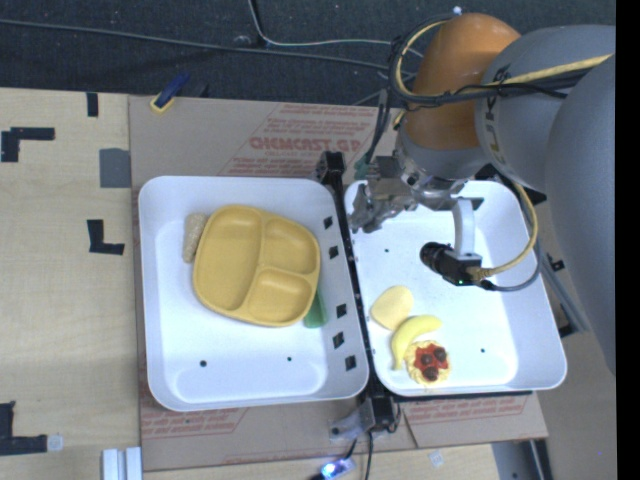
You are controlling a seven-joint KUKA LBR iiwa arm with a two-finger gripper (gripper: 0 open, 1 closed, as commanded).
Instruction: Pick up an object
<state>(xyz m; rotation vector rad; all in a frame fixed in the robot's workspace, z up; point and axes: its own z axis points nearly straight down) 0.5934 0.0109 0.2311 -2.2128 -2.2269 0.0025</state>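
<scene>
Down at the near end of the right white bin (520, 358), yellow plastic banana (412, 334), pale yellow lump (391, 306) and little red-topped pastry toy (430, 361), well apart from the grey gripper (372, 206) up by the bin's far-left corner, can't tell its state, big yellow divided plastic plate (256, 264) over in the left bin.

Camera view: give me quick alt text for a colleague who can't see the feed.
The gripper hangs over the far left corner of the right bin, nothing visibly in it. Near that bin's front lie a pale yellow piece, a banana and a red-topped item. The left bin holds a yellow divided plate.
</scene>
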